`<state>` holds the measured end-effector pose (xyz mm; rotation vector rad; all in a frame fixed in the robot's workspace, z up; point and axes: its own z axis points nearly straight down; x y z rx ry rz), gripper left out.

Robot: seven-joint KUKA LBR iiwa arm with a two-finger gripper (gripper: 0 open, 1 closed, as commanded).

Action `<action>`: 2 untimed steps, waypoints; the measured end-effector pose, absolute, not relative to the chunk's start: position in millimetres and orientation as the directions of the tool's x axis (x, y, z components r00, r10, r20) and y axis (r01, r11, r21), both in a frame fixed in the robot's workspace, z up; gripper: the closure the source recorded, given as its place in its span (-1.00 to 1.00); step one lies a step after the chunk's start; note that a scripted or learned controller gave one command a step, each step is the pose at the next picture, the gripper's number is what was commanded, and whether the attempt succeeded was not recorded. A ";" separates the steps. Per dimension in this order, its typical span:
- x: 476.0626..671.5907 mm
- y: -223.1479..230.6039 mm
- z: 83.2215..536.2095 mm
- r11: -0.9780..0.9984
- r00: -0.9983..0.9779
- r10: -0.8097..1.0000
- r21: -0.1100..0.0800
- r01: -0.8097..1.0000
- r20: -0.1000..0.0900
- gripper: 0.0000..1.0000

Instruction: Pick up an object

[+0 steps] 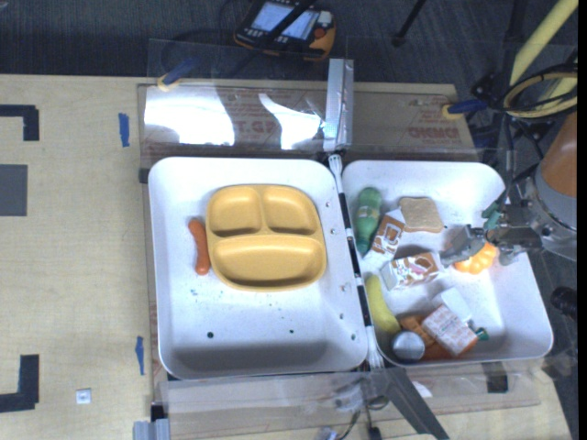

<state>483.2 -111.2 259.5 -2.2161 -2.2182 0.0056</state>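
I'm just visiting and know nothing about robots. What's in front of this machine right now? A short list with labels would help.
left bin: holds a yellow divided tray and an orange carrot-shaped toy beside the tray's left edge
right bin: crowded with a green bottle, bread slice, banana, small cartons and packets
arm: reaches in from the right
hand: low over the right bin, beside a yellow-orange toy
holding anything: cannot tell
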 end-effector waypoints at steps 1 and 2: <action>482.2 -94.2 325.4 0.190 -0.190 0.982 0.001 0.982 -0.002 -1.00; 533.3 -94.3 187.9 0.433 -0.433 0.902 -0.003 0.902 0.003 -1.00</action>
